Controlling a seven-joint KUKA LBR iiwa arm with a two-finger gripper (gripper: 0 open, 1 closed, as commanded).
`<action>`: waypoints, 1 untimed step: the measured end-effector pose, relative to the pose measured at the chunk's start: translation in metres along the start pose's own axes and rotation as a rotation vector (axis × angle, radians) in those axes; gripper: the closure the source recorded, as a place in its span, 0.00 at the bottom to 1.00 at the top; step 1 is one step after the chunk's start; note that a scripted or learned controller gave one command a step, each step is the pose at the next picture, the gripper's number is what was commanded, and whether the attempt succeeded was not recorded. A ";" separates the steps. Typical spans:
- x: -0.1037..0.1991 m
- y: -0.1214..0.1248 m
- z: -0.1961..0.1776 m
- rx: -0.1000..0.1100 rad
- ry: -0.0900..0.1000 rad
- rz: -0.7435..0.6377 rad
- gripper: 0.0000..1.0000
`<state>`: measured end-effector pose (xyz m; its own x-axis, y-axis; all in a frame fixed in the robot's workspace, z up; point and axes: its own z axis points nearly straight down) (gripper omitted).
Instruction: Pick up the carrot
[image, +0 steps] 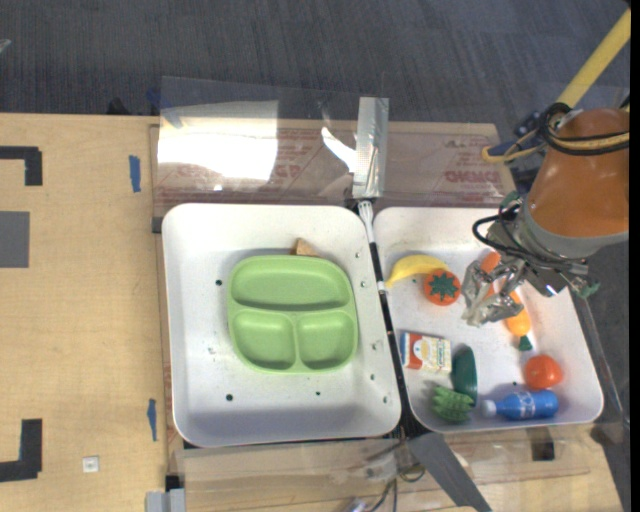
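The grey arm's two-finger metal gripper (490, 296) hangs over the right-hand shallow white bin (590, 400), its fingers spread a little apart with nothing visible between them. The small orange carrot with a green tip (519, 326) lies on the bin floor just beside the fingertips, on the side away from the left-hand white bin (190, 330). Taking the carrot as the mark: a red toy tomato (441, 287) and a yellow plastic banana (417, 268) lie toward the left bin, an orange round fruit (543, 371) and a blue plastic bottle (524, 405) sit nearer the camera, alongside a small white carton (425, 352) and dark green vegetables (459, 383). A green three-compartment plastic tray (293, 310) sits in the left bin.
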<state>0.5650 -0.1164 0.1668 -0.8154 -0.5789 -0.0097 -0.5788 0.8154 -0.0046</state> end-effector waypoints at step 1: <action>0.082 0.000 0.070 0.024 -0.014 -0.124 1.00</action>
<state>0.4993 -0.1638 0.0962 -0.7372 -0.6753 -0.0219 -0.6747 0.7375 -0.0304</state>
